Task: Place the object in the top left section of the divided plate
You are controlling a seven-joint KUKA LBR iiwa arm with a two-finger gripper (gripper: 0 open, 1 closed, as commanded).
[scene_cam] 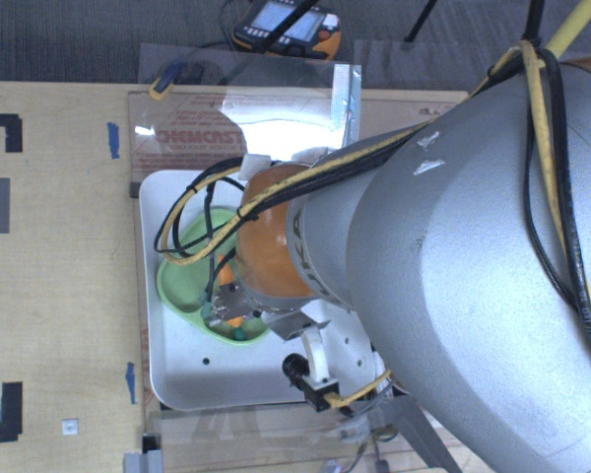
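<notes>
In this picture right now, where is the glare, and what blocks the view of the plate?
Camera view: bright glare on the clear sheet above the bin; the big grey arm covers most of the bin and part of the green plate; the image is slightly soft, and the area near the gripper is shadowed.

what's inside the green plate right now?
Small orange and green bits lie at the near edge of the green divided plate, right below the claw. The arm covers the plate's right side, so its contents and dividers there can't be seen.
</notes>
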